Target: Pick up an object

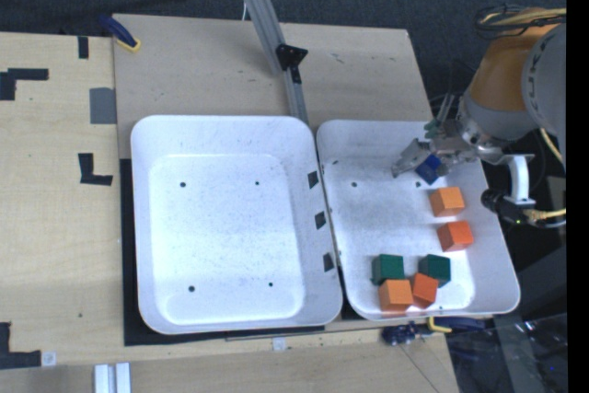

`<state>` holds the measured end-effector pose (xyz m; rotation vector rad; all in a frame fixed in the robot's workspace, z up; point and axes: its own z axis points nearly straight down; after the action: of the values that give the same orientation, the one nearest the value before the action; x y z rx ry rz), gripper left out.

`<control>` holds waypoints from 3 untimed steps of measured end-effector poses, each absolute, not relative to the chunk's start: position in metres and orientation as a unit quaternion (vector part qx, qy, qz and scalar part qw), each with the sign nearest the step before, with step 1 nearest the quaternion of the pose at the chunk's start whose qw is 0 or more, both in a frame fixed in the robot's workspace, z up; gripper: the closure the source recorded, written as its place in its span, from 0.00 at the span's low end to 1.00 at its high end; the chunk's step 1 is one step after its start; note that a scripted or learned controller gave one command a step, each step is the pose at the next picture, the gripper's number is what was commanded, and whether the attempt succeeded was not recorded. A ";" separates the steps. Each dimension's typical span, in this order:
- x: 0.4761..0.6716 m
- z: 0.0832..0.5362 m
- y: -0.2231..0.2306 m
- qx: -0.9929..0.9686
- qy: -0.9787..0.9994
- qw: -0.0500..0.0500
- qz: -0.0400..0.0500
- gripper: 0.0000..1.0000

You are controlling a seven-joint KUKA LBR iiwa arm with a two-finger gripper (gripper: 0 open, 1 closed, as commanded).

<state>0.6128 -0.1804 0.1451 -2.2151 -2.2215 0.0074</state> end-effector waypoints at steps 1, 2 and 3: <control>0.614 0.158 -0.180 -0.705 -0.709 0.001 0.001 1.00; 0.613 0.217 -0.171 -0.706 -0.708 -0.002 -0.001 1.00; 0.614 0.251 -0.170 -0.706 -0.708 -0.001 -0.001 1.00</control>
<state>0.6141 -0.1700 0.2510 -2.2204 -2.2262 -0.0026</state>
